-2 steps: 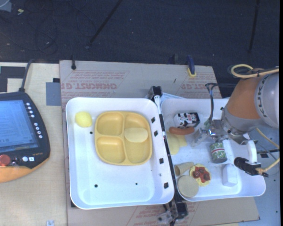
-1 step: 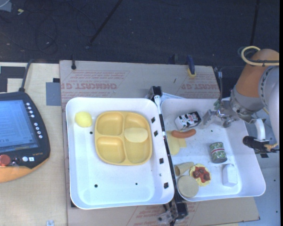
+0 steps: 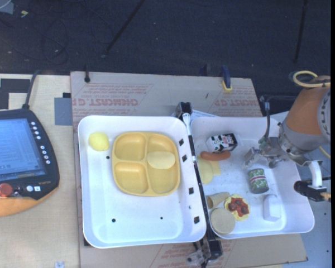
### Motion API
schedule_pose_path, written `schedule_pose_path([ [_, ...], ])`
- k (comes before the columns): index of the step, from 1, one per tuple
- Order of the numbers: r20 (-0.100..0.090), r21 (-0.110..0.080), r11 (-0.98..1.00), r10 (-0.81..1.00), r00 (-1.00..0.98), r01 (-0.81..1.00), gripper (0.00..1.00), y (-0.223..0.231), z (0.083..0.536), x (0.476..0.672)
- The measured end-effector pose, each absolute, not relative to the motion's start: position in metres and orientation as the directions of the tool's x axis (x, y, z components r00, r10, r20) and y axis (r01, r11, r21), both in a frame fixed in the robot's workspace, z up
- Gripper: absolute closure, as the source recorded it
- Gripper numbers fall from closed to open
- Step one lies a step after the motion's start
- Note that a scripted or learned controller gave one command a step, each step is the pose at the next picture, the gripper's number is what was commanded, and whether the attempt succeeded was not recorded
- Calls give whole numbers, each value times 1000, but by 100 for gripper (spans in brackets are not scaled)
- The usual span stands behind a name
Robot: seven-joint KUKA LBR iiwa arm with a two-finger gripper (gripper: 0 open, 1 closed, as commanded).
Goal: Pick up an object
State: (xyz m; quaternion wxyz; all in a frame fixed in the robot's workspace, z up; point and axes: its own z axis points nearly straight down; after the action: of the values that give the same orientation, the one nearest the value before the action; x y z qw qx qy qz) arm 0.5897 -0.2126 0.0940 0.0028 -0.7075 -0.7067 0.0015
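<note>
- The table (image 3: pixel 50 228) is carrying two shallow white bins side by side, with brown cardboard lying under them; it is spreading out far to the left of the pincer.
- The left bin (image 3: pixel 134 228) is sitting well to the left of the pincer, and the right bin (image 3: pixel 293 219) is lying directly under and around it.
- The grey arm with its orange band (image 3: pixel 308 113) is reaching in from the right, just above and to the right of the pincer.
- A yellow divided plate (image 3: pixel 135 177) is resting in the left bin, well away to the pincer's left, with a pale round piece (image 3: pixel 161 160) lying in its upper right compartment.
- A tablet-like screen device (image 3: pixel 17 155) is sitting on the table, farthest to the left.
- The pincer (image 3: pixel 263 156) is hanging low over the right bin; whether its fingers are parted is something I cannot tell, and nothing is showing between them.
- A small green-labelled can (image 3: pixel 258 180) is standing just below the pincer, close to it but seemingly apart.
- A white block (image 3: pixel 272 207) is lying further below the pincer.
- A black-and-white toy (image 3: pixel 221 142) and a sausage (image 3: pixel 215 156) are lying to the pincer's left.
- A round tan disc (image 3: pixel 223 221) and a small red-topped piece (image 3: pixel 238 206) are resting below and left.
- A yellow ball (image 3: pixel 99 141) is sitting in the left bin, far left.
</note>
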Motion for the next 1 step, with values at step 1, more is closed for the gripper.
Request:
schedule_pose_path([
  [1,1,1,-3,1000,3,1000,0,-176,89,539],
])
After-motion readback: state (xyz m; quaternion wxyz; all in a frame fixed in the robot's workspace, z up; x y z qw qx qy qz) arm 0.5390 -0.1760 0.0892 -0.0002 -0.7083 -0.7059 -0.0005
